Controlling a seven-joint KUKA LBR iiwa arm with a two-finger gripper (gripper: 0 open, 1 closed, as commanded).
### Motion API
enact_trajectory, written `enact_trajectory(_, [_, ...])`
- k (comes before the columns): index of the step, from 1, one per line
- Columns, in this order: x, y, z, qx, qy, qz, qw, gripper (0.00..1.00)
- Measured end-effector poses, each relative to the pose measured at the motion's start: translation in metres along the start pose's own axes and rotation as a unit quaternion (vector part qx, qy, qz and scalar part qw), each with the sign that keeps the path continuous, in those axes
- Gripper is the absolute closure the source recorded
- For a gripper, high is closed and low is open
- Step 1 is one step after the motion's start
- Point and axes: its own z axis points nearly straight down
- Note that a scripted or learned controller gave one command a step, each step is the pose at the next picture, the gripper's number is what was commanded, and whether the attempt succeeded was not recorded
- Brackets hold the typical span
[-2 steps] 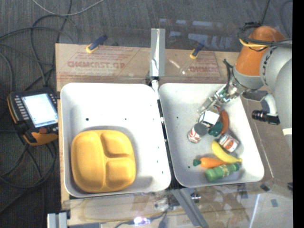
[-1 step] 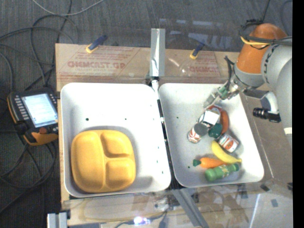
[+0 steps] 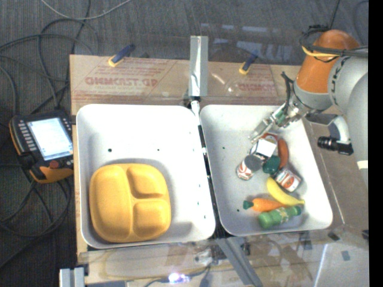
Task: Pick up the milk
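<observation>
Milk point(image 3: 247, 167) lies tipped in the right bin point(image 3: 227, 214), beside a dark can point(image 3: 262, 147). Our gripper point(image 3: 258, 137) hovers just above, fingers slightly parted, holding nothing. We judge it best to centre over the carton, clear of neighbours, before closing.

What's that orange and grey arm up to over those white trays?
The arm's gripper is reaching into the right bin, above a heap of toy groceries: a banana, a carrot, a green bottle and some small cans. It is meant to pick up the milk. The left bin has a yellow divided plate.
</observation>
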Motion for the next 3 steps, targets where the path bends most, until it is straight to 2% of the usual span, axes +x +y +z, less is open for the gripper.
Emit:
enact_trajectory(1, [-0.006, -0.002, 0.006, 0.003, 0.006, 0.002, 1.0, 0.0])
enact_trajectory(2, [0.009, 0.004, 0.008, -0.001, -0.001, 0.1, 0.9949, 0.0])
enact_trajectory(3, [0.008, 0.005, -0.002, -0.003, -0.004, 0.099, 0.995, 1.0])
